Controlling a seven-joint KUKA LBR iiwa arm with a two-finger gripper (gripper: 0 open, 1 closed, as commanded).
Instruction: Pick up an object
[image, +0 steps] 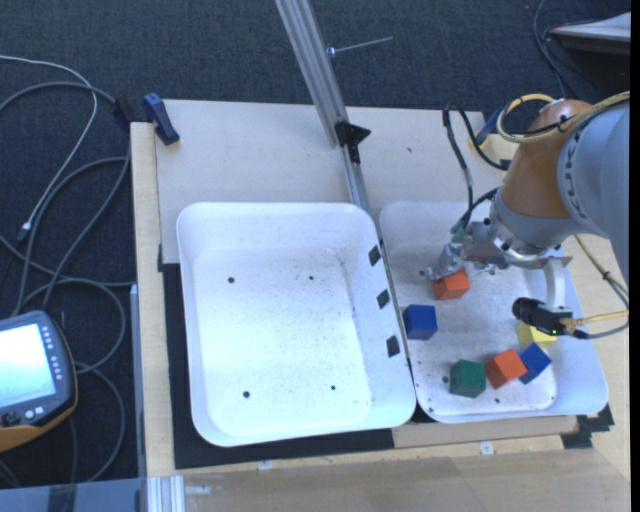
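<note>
The right bin (570, 395) holds several small blocks. An orange block (452, 285) lies near the bin's middle, directly under the tip of my gripper (450, 266), which reaches down from the grey and orange arm on the right. The gripper's tip meets the block's top edge, and whether it grips the block is hidden. A blue block (420, 321) sits just left of and below it. At the bin's near side are a green block (467, 378), a second orange block (507, 367) and a second blue block (536, 359), close together. A yellow piece (527, 333) lies partly under a black fitting.
The left bin (200, 240) stands beside the right one, with a raised divider wall (385, 300) between them. A metal pole (318, 75) slants in from the top. Cables loop around the arm's wrist at the right. A handheld pendant (30, 375) lies off the bench at left.
</note>
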